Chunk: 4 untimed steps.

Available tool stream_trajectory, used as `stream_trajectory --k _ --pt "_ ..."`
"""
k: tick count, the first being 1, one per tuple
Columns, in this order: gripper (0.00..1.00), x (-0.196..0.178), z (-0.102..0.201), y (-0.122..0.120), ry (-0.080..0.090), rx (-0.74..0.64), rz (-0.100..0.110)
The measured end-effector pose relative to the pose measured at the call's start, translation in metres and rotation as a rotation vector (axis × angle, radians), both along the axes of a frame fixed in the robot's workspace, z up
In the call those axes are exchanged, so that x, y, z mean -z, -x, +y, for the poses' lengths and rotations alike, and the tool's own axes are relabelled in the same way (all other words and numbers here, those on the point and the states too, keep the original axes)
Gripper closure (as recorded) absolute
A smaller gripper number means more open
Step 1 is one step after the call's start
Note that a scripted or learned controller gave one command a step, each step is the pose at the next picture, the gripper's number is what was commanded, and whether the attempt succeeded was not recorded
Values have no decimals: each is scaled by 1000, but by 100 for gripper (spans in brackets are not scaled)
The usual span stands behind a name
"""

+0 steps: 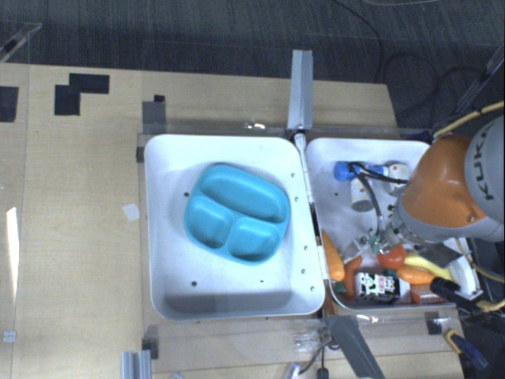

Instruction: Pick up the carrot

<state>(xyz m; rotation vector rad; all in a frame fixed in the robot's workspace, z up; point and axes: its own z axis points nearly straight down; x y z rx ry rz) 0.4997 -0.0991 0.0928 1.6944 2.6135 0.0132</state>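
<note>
Carrot (334,260) is lying in the right bin (319,160), against its left wall near the front corner, just beside a black-and-white packet (375,284). Arm is hanging over that bin's clutter, tool (379,242) sitting just right of the carrot above a red item (391,254). Approach step seems to be running; next move is calling for a shift toward the left wall and a descent. Tool opening: cannot tell, and nothing is visibly held.

One camera sits high above the tabletop (71,235), looking down at a slant on both white bins (158,235), probably from the near side.
</note>
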Motion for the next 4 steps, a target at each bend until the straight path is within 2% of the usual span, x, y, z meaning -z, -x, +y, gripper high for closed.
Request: stream_trajectory --k 1,2,3,4 --pt "100 -10 3 -1 -5 -4 0" --pt "100 2 8 -16 5 -443 16" --pt "100 2 8 -37 8 -664 17" --pt "100 2 12 -12 -4 -83 4"
